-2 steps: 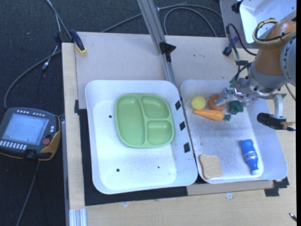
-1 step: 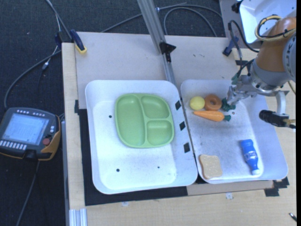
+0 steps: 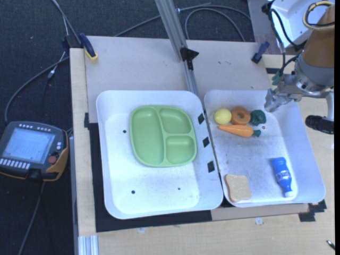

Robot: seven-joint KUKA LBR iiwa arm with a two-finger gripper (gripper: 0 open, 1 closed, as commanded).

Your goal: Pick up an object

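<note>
The right bin (image 3: 305,142) holds a yellow lemon (image 3: 223,116), a brown ring-shaped donut (image 3: 240,115), a green broccoli piece (image 3: 258,117) and an orange carrot (image 3: 236,130), bunched near its far edge. A blue bottle (image 3: 281,175) lies at the near right, with a bread slice (image 3: 237,187) at the near left. My gripper (image 3: 271,103) hangs over the bin's far right, just above and right of the broccoli, with nothing seen in it.
The left bin (image 3: 114,190) carries a green divided plate (image 3: 162,135). A metal pole (image 3: 175,25) slants across the bench behind the bins. A teach pendant (image 3: 32,150) lies on the floor at left.
</note>
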